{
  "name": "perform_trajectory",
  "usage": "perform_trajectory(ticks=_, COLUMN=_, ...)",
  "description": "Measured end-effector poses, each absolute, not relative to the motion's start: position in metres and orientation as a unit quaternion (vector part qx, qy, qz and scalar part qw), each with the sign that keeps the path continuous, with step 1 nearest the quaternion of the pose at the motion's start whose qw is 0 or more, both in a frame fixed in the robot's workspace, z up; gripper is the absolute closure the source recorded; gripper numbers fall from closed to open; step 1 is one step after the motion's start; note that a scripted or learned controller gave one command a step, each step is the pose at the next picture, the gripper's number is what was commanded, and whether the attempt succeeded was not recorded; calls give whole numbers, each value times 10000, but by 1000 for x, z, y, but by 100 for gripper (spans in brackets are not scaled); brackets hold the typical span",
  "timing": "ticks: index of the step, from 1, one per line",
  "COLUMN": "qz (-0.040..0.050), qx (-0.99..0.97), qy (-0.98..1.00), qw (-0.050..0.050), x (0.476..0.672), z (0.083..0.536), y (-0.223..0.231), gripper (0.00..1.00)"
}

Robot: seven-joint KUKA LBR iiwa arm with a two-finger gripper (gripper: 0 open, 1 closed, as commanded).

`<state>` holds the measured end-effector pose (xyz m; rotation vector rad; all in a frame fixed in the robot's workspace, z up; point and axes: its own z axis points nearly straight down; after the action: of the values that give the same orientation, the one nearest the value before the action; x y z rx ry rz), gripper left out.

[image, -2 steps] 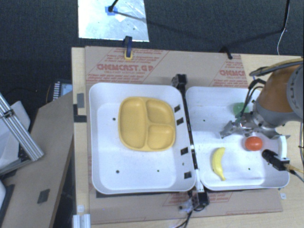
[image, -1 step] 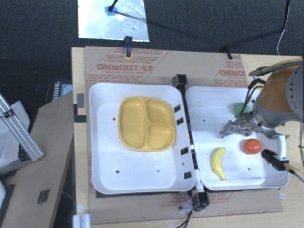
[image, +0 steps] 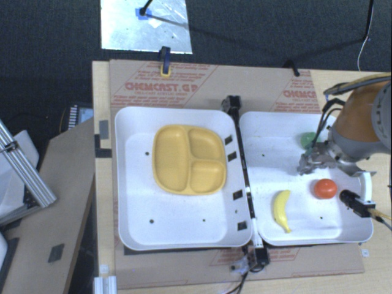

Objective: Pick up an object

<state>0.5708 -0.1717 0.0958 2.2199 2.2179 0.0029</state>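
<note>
In the right bin (image: 269, 133), a yellow banana (image: 282, 210) lies near the front, curved and pointing toward the front edge. A red-orange round fruit (image: 325, 188) sits to its right. A small green object (image: 307, 140) lies farther back, partly hidden by the arm. My gripper (image: 311, 163) hangs low over the bin floor, between the green object and the red fruit, just left of and behind the fruit. Nothing shows between its tips.
The left bin (image: 131, 213) holds a yellow three-compartment plate (image: 187, 159) in its middle. A black-clipped divider (image: 240, 164) runs between the bins. The grey and orange arm (image: 367, 121) covers the right bin's far right corner.
</note>
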Motion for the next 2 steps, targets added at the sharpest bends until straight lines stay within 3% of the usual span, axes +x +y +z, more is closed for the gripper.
perform_trajectory(ticks=2, qz=10, qx=7067, qy=7075, qw=21, x=566, z=198, y=-184, gripper=100)
